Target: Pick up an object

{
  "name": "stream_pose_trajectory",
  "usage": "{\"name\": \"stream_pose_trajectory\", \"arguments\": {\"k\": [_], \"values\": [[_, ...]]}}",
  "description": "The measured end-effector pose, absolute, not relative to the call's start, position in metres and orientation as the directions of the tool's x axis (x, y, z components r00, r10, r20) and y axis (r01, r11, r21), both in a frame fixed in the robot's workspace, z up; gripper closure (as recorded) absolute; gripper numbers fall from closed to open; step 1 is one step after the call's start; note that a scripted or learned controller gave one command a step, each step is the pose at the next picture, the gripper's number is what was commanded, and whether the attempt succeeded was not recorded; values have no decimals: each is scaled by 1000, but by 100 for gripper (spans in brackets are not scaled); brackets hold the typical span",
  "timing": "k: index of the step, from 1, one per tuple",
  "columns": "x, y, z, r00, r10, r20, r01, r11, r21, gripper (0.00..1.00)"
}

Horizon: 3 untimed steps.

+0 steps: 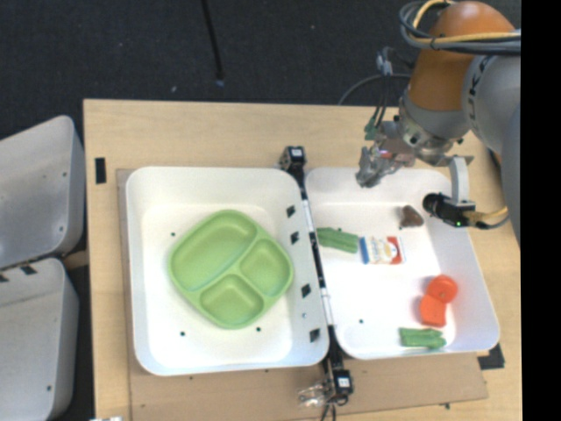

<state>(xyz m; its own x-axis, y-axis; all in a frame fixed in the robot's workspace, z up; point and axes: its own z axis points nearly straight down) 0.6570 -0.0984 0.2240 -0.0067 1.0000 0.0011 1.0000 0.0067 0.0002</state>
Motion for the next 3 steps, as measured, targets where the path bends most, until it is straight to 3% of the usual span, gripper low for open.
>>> {"name": "stream_pose_trajectory", "arguments": {"k": [2,3], "values": [[629,4,250,-7,1000,2,1000,7,0,100],[610,54,238,-6,1000,1,1000,6,-2,100]]}}
